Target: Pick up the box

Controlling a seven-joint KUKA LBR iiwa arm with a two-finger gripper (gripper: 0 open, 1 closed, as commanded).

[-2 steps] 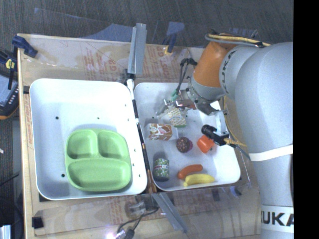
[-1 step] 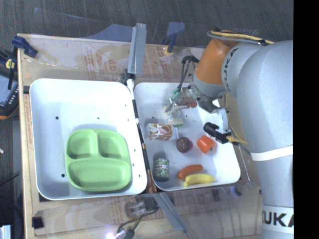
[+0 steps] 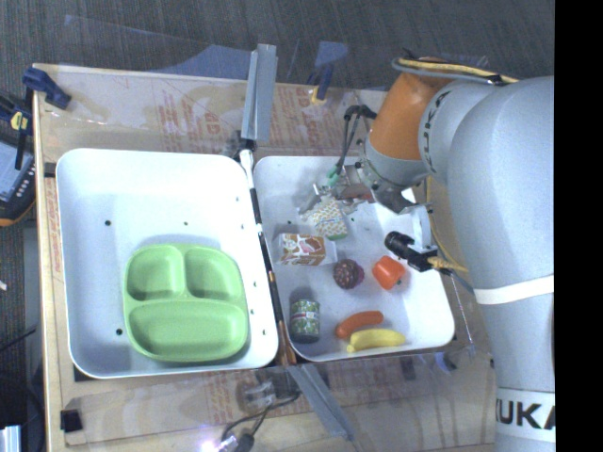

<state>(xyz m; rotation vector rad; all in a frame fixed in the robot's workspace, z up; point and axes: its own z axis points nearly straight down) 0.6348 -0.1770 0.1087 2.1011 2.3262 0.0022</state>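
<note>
Your arm (image 3: 490, 252), marked "KUKA" low on its grey body, bends in over the right bin (image 3: 443, 323). Its hand (image 3: 330, 196) reaches toward the bin's far side; you cannot tell its state, the wrist hides it. Your box (image 3: 301, 249) lies just nearer than the hand, label unreadable.

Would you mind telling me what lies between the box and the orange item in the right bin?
In the camera view, a dark red round fruit lies between the box and the orange item, slightly below their line.

Box (image 3: 301, 249) hemmed by pouch (image 3: 329, 218), can (image 3: 304, 316); left side open.
</note>
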